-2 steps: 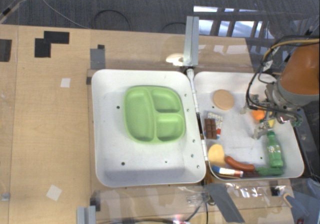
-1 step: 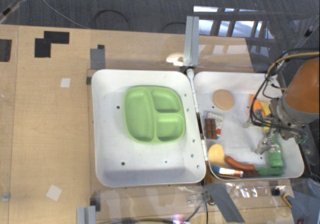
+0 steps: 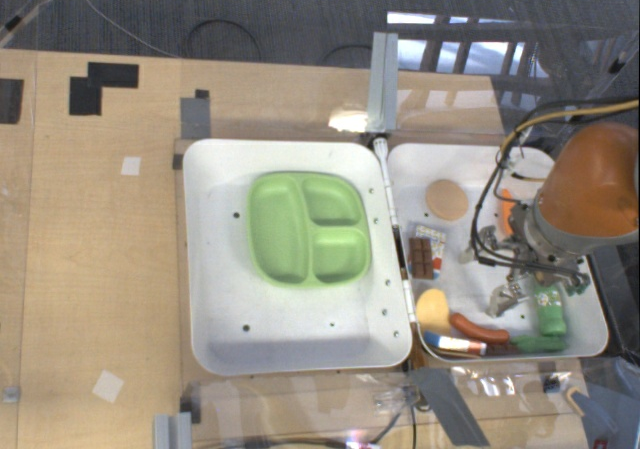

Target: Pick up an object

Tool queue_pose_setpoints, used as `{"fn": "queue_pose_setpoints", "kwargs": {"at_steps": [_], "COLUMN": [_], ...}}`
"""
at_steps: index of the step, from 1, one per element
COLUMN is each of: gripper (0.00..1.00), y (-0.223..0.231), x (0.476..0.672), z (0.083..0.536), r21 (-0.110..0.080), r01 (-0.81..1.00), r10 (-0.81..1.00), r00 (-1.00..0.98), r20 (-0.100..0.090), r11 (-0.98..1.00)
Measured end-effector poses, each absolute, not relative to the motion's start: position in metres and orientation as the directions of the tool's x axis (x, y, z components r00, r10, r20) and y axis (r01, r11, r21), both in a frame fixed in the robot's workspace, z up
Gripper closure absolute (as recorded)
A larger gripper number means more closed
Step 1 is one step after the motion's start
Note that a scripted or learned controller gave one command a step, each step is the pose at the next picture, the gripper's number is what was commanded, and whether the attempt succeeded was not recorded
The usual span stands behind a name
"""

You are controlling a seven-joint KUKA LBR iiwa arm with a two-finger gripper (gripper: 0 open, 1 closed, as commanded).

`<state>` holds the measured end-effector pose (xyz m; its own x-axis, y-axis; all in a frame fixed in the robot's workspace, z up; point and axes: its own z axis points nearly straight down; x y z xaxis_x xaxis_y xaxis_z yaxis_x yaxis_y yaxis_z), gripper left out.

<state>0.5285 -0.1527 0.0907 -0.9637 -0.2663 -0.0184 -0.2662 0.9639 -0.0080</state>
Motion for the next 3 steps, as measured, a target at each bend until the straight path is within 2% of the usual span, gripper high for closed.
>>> {"fn": "queue_pose_setpoints", "kwargs": {"at_steps": [1,2,3], "gripper": [0.0,0.0,0.0], "y": [-0.145,-0.087,-0.098], "x": [0.609,0.62,0.58], "z": [0.089,0.089,0.1], "r21": [-0.004,-0.002,-0.005], "r01": [-0.309,-0.257,-0.553], "r10": [-0.309,-0.257,-0.553], "r00": [-0.951,-0.966,-0.833], "r20": [-0.012,-0.014,-0.008], "r11": [0.951,0.966,0.833]}}
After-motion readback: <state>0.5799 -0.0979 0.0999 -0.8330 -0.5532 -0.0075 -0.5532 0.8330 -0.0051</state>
